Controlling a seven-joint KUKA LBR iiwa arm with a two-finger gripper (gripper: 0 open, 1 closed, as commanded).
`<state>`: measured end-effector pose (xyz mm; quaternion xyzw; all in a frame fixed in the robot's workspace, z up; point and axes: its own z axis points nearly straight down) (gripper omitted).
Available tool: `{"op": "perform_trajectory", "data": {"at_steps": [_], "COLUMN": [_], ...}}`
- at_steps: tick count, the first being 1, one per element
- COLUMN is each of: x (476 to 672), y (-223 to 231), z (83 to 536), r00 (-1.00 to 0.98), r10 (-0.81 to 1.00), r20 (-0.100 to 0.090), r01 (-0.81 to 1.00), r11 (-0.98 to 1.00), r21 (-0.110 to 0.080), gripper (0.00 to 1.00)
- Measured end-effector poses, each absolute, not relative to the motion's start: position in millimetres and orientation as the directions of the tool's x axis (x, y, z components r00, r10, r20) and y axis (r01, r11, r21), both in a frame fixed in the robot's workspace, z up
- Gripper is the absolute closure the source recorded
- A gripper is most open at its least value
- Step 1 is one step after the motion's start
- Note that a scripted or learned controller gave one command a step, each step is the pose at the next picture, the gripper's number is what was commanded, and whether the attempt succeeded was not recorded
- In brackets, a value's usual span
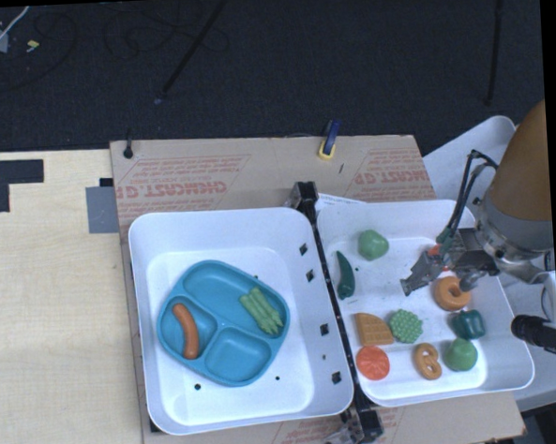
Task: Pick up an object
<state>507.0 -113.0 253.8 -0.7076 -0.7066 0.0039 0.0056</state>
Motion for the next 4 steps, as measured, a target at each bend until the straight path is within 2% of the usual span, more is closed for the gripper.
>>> {"op": "perform_trajectory", "data": {"at_steps": [1,3,4], "x": [509.0,506.7,509.0], "y": [-113,-116,-114], "z": [259,131,89], "r00": [0.000,0.000,0.000], "r10": [1.000,1.000,1.000], "r20": [0.001,0.003,0.005], "r01": [1.000,1.000,1.000], "r11": [0.000,0.000,0.000], "r21": [-0.003,-0.010,0.001], "gripper": [0.00,0.00,0.00]}}
